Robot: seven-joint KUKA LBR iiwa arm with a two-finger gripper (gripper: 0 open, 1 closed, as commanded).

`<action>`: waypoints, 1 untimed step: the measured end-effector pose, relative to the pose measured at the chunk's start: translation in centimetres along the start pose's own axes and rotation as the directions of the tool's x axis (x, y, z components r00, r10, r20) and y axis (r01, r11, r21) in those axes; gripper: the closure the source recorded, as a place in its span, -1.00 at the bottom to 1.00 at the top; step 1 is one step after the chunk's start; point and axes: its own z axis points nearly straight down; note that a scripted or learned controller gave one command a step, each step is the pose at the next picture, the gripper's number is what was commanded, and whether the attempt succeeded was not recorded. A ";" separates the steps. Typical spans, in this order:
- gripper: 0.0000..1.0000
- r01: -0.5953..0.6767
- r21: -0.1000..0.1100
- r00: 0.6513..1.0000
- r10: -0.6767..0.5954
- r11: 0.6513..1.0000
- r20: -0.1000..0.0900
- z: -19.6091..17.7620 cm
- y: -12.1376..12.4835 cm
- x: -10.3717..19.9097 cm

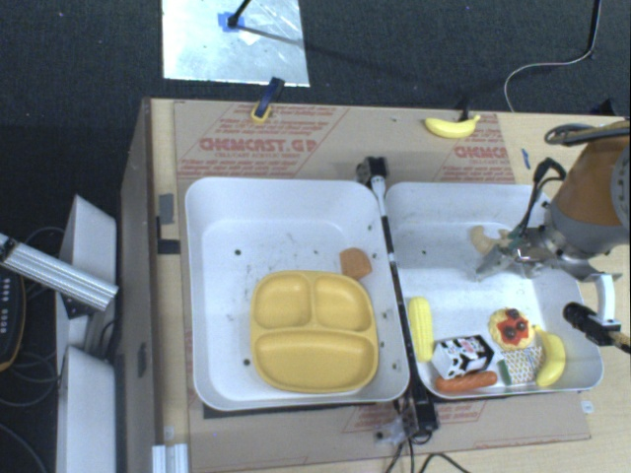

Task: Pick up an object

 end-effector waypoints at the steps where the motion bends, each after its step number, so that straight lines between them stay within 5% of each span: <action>1: -1.00 0.001 0.000 1.000 -0.001 1.000 0.000 -0.5 8.4 2.2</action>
